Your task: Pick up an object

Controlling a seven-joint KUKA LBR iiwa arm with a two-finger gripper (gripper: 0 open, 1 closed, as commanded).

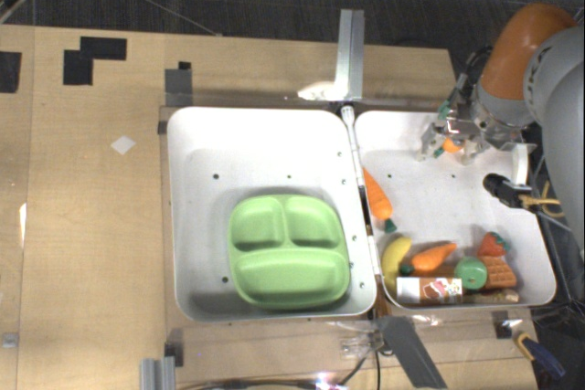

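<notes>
On the counter (82,224) two bins sit side by side. The left bin (196,151) holds a tray (288,249) toward the frame's bottom. The right bin's (420,196) toys (448,269) cluster along its lower edge, with a carrot (377,196) against its left wall. The pincer (450,142) hangs over its upper right.

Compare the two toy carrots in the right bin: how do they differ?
The carrot by the divider lies apart from the pile, running along the divider with its green end nearer the pile. The carrot in the pile lies nearly crosswise, touching the yellow banana. The first looks slimmer, the second stubbier. Both are orange and lie in the right bin.
</notes>
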